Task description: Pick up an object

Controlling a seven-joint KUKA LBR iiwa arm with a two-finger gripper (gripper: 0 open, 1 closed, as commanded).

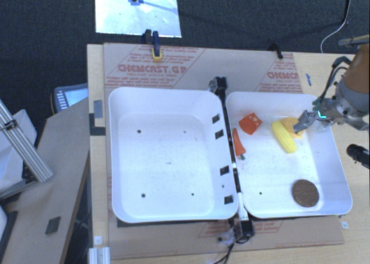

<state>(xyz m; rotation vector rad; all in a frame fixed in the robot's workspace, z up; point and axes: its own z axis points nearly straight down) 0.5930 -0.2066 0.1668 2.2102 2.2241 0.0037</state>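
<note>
From my seat I can read one word, printed in red capitals on the brown protective sheet (pixel 196 63) that lies under the two bins: "CHEMCAST", followed by what looks like "GP". It shows once in the upper middle of the frame, just below the yellow clamp (pixel 156 55), running left to right. A second printing sits toward the upper right, near the far corner of the right bin (pixel 332 159), set at a slant and partly cut off, so I make out only "CHEMCA". Smaller red lines run beneath each printing, too small for me to read. I can read no other text.
</note>
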